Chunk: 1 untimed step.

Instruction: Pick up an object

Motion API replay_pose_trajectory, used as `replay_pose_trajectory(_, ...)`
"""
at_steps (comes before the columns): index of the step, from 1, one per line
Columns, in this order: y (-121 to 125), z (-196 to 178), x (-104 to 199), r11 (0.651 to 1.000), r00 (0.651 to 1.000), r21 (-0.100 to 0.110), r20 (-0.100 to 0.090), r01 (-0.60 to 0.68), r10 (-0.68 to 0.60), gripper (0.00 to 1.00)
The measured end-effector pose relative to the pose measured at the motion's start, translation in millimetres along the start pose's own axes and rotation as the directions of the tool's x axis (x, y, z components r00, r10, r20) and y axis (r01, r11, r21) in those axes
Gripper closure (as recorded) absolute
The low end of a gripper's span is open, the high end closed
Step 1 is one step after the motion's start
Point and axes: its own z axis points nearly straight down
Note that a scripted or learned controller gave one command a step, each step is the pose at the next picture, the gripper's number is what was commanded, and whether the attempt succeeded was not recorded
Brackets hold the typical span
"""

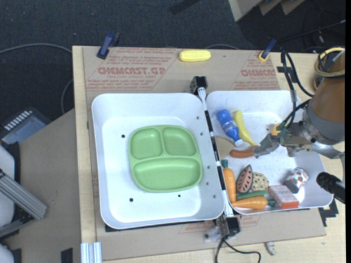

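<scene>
Gripper (267,146) just right of sausage (241,153) in rt bin (277,98), finger state unclear, nothing visibly held.

Bright, even light falls from above, and the two white bins (109,147) come close to washing out, their rims glaring against the tan tabletop (142,64). Shadows are soft and short; a faint one lies on the bin floor just beside the fingers (265,147). The floor beyond the tabletop stays dim. The arm (329,103) looks slightly smeared and soft-edged. Fine detail is grainy throughout, and the printed lettering on the tabletop reads a little fuzzy.
</scene>
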Motion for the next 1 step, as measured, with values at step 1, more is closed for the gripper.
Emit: replay_pose_trajectory(1, 100.4, 58.8, 0.0, 1.000, 1.000, -0.001, 0.000, 0.000, 0.000, 0.00)
